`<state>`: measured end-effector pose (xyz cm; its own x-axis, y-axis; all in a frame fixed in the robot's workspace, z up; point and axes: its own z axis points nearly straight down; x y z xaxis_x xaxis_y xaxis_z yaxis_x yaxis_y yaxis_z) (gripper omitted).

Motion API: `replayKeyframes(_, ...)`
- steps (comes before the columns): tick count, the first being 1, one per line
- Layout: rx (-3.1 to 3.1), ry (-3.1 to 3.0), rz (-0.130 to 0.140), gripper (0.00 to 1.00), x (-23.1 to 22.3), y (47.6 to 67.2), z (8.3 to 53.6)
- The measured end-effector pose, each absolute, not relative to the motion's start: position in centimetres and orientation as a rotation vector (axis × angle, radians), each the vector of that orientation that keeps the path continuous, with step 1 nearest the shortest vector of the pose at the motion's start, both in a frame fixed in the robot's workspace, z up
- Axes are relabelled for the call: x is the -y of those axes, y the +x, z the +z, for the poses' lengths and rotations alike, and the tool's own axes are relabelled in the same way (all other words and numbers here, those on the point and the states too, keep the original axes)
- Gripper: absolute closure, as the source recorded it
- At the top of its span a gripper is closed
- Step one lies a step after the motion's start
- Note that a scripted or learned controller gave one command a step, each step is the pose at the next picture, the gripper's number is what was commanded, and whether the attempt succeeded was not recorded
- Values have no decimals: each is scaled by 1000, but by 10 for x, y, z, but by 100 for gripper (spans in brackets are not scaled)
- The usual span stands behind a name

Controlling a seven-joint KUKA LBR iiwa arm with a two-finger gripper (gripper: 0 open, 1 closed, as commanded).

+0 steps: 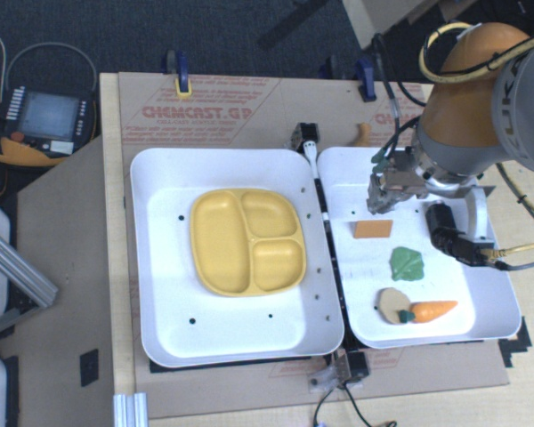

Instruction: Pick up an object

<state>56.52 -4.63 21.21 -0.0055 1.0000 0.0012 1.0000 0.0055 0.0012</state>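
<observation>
We saw the gripper (384, 194) poised just above the orange-brown flat block (372, 229) in the right bin (494, 323). Whether it was clenched, we could not tell. We judged this the approach step; next it must descend onto the block.

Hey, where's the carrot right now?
The carrot lies in the right bin near its front edge, touching a round tan piece on its left, with the green leafy piece just behind it.
</observation>
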Motion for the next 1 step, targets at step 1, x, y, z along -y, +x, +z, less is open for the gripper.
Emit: replayKeyframes(1,2227,-2210,-1,100,-17,553,218)
